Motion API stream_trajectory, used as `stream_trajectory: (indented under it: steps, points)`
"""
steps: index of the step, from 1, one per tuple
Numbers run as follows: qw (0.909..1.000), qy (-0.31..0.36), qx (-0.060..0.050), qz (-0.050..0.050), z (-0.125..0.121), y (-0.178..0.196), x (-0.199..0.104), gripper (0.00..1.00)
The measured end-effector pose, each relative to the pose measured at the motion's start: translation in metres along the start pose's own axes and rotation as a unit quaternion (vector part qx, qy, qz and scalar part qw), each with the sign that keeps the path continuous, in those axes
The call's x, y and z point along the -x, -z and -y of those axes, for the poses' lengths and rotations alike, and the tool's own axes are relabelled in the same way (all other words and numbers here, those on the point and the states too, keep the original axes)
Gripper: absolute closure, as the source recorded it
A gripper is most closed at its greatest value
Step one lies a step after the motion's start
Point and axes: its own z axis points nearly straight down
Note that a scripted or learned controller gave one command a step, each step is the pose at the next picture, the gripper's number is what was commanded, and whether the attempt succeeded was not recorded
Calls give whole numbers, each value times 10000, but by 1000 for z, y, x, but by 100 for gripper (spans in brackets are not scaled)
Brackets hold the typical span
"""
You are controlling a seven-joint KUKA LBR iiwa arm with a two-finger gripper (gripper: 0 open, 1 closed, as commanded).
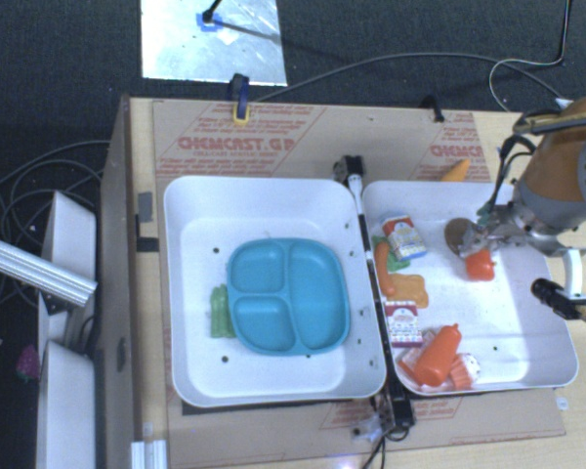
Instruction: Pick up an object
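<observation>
My gripper (485, 234) hangs over the upper right part of the right bin (537, 360), reaching in from the right. A small red object (480, 266) lies directly under its tip, touching or nearly touching it. A brown round object (458, 234) sits just to the gripper's left. Further left in this bin are a red, white and green carton (402, 239), an orange flat piece (407, 286), a red and white box (402, 323) and an orange bottle (438, 353) near the front.
The left bin (190, 262) holds a blue divided plate (288, 294) with a green object (220, 312) at its left side. An orange carrot-like piece (455, 170) lies on the cardboard behind the right bin. Cables run along the back.
</observation>
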Motion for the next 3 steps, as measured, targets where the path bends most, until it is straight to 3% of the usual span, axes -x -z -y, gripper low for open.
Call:
stream_trajectory:
  steps: [1, 2, 3]
  points:
    - [10000, 10, -11, -8, -5, -10, -33, 100]
    - [10000, -5, 0, 4, 27, 88, 10, 100]
    - [10000, -4, -9, -3, 28, 87, 9, 0]
